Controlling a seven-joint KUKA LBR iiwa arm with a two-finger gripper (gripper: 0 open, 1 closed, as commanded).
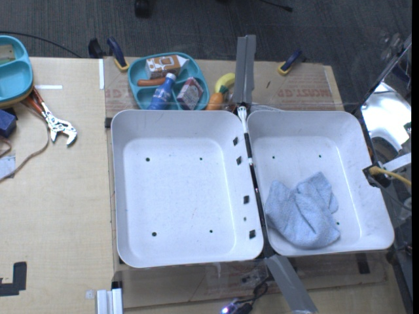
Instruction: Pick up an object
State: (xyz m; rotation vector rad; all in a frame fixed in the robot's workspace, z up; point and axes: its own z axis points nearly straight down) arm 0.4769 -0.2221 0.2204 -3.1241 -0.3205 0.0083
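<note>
A crumpled grey-blue cloth (pixel 304 210) is lying in the right white bin (pixel 353 139), awaiting pickup

The cloth is resting toward the bin's near side, bunched into soft folds; it is judged light, limp and non-fragile, best pinched at a raised ridge near its middle. The left white bin (pixel 131 175) is sitting just beside. Behind the bins, a teal divided tray (pixel 139 77) is holding small packaged items whose labels are too small to be read; faint reversed lettering is showing on the cardboard beyond. The gripper's finger state cannot be told
</note>
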